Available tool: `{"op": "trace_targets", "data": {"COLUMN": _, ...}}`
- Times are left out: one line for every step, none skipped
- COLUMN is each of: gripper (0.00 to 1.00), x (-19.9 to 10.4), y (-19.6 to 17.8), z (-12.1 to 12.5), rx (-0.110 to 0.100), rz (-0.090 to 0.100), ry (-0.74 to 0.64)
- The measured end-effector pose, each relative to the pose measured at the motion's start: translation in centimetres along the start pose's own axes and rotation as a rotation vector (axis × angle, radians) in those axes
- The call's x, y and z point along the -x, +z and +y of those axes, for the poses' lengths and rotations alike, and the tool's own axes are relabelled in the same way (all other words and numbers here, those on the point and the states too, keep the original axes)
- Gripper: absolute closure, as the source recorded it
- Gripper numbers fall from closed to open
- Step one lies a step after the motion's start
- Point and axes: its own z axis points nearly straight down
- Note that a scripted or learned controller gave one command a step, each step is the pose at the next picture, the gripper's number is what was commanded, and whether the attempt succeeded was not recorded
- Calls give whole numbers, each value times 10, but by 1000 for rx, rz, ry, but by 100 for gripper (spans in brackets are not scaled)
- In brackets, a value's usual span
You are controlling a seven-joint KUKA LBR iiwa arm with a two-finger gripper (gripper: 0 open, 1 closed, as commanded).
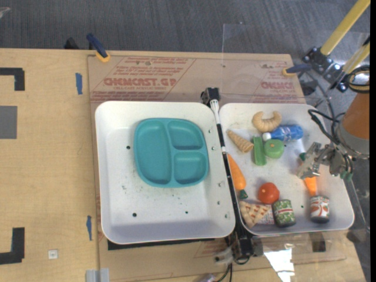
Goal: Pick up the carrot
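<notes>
hovering at the right bin's [346, 216] right side, the gripper [320, 162] has a finger spread i cannot tell. the carrot [236, 174] lies well off toward the left wall, long axis running near-to-far along the divider, past the tomato [268, 192].

the arm [359, 119] is cut off by the right edge, and the gripper [314, 163] fingers are blurred past telling.

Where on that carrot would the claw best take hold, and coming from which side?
Probably the carrot at its thicker middle, coming straight down from above. It lies flat and lengthwise against the right bin's left wall, so the end effector would best close across its narrow width, though the wall leaves little room.
</notes>
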Motion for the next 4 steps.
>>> {"op": "trace_targets", "data": {"gripper": 100, "x": -63, "y": 10, "z": -4, "rx": -1, "rz": 9, "ry": -123}}
{"op": "trace_targets", "data": {"gripper": 0, "x": -64, "y": 11, "z": -4, "rx": -1, "rz": 13, "ry": -124}}
{"op": "trace_targets", "data": {"gripper": 100, "x": -59, "y": -2, "z": -3, "rx": -1, "rz": -2, "ry": -124}}
{"op": "trace_targets", "data": {"gripper": 0, "x": -60, "y": -1, "z": -3, "rx": -1, "rz": 0, "ry": -124}}
